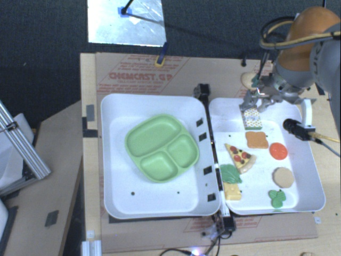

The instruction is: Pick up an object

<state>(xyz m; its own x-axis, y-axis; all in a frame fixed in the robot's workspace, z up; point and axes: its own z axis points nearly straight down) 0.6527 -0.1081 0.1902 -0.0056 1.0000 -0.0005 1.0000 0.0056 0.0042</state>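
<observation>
Up in the top-left corner of the right bin, a small patterned block with a greenish dotted face sits directly under the gripper. Honestly can't tell if the jaws are clamped on it or loose, the wrist hardware blocks that bit. The gripper's tip looks like it's right at the block's top edge, maybe touching.

Just below the block is an orange toast-looking slice, and right of that a red tomato slice. A pizza wedge lies toward the bin's left-middle, with a green leafy piece under it and a yellow cheese chunk below that, near the divider. A tan round cookie thing and a small green broccoli-ish piece sit lower right.

The arm comes in from the upper right of the frame, orange band showing, cables looped over it.

Left bin holds a light green divided plate, three compartments, sitting about centre. Both bins rest on cardboard on the tabletop.
</observation>
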